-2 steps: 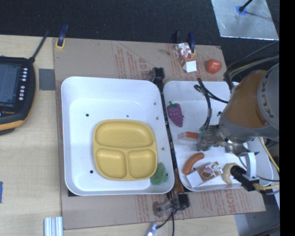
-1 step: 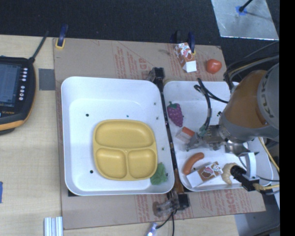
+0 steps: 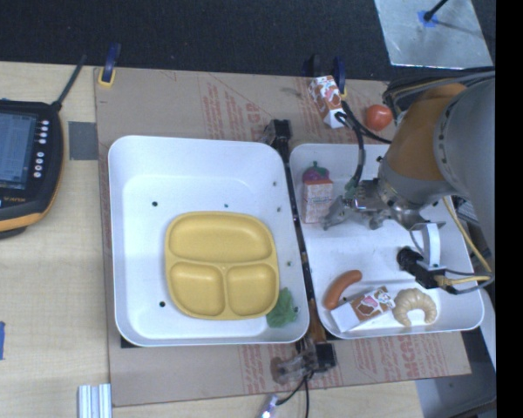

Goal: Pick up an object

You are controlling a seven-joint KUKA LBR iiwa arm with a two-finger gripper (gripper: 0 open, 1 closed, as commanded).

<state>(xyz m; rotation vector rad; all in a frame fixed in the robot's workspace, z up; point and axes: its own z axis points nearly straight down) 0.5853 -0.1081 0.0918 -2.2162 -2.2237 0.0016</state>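
Observation:
In the right white bin point(image 3: 379, 259) lie a sausage point(image 3: 343, 287), a small printed carton point(image 3: 370, 306), a croissant point(image 3: 416, 306) and an upright juice box point(image 3: 316, 193) near the bin's left wall. My gripper point(image 3: 355, 212) hangs over the upper middle of this bin, just right of the juice box, with its fingers spread apart and nothing between them. The grey arm with its orange band point(image 3: 423, 142) covers the bin's upper right part. The left white bin point(image 3: 139, 233) holds a yellow divided plate point(image 3: 221, 263) and a green broccoli piece point(image 3: 282, 309) at the plate's lower right.
A red tomato point(image 3: 379, 116) and a small carton point(image 3: 326, 98) lie on the cardboard beyond the right bin. A tablet controller point(image 3: 13, 162) sits at the far left of the bench. Cables and clamps run between the two bins.

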